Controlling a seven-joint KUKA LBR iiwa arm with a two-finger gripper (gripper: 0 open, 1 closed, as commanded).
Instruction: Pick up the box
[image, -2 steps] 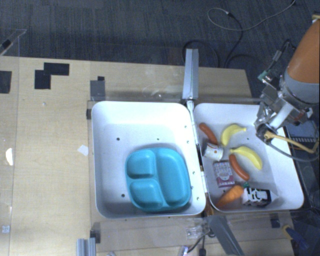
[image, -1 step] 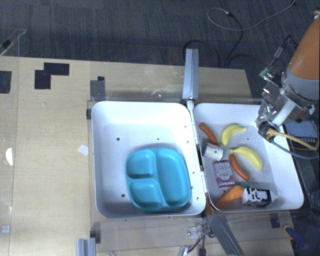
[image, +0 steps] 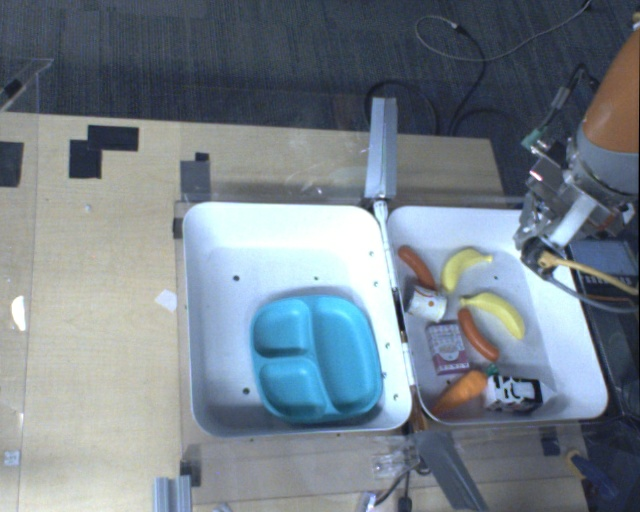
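Observation:
A small flat pink and maroon box (image: 447, 346) lies in the middle of the right bin (image: 590, 345), between two sausages. A black and white carton (image: 516, 392) lies on its side at that bin's front, next to a carrot (image: 461, 391). My gripper (image: 533, 238) hangs over the right bin's far right corner, well apart from the box and above the bin's rim. Nothing shows in its grasp.
The right bin also holds two bananas (image: 466, 264) (image: 497, 312), two sausages (image: 417, 265) (image: 478, 334) and a small white and red item (image: 427, 301). A blue divided plate (image: 315, 357) lies in the left bin (image: 215, 300). A metal divider post (image: 382, 150) stands between the bins.

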